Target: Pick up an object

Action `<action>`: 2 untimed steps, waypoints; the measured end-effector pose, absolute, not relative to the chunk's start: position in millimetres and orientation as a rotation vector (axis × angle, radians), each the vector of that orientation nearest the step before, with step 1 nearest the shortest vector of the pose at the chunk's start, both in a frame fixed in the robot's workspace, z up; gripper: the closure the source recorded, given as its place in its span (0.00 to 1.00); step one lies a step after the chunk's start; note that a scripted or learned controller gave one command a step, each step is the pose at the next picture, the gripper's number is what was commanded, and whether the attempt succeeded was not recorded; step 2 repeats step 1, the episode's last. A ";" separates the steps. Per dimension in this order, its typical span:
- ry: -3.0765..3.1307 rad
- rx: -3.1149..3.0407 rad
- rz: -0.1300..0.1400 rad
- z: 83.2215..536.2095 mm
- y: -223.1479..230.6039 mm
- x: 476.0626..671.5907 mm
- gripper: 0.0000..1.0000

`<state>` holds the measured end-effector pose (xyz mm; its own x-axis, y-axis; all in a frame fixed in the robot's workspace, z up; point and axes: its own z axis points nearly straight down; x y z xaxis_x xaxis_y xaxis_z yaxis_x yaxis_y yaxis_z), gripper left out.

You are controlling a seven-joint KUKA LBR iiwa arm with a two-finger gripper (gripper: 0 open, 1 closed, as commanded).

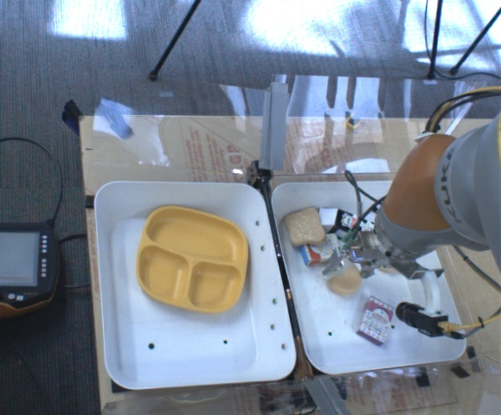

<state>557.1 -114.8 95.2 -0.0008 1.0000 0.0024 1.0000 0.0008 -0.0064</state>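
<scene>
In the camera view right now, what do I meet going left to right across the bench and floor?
Handheld controller → yellow divided tray in the left bin → beige sponge-like block → gripper → small pink box in the right bin.

Two white bins sit side by side on the table [189, 145]. The left bin [129, 353] holds a yellow divided plate [193, 258]. The arm [445, 193] reaches from the right into the right bin [328, 344], its gripper [347, 262] low over a clutter of things: a tan sponge [304, 226], a tan lump [346, 281] just beneath the gripper, and a small pink box [375, 320] nearer the front. A pendant [12, 266] lies on the floor at left.
</scene>
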 end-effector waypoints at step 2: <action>-2.231 -2.216 -0.008 190.4 -55.3 577.7 1.00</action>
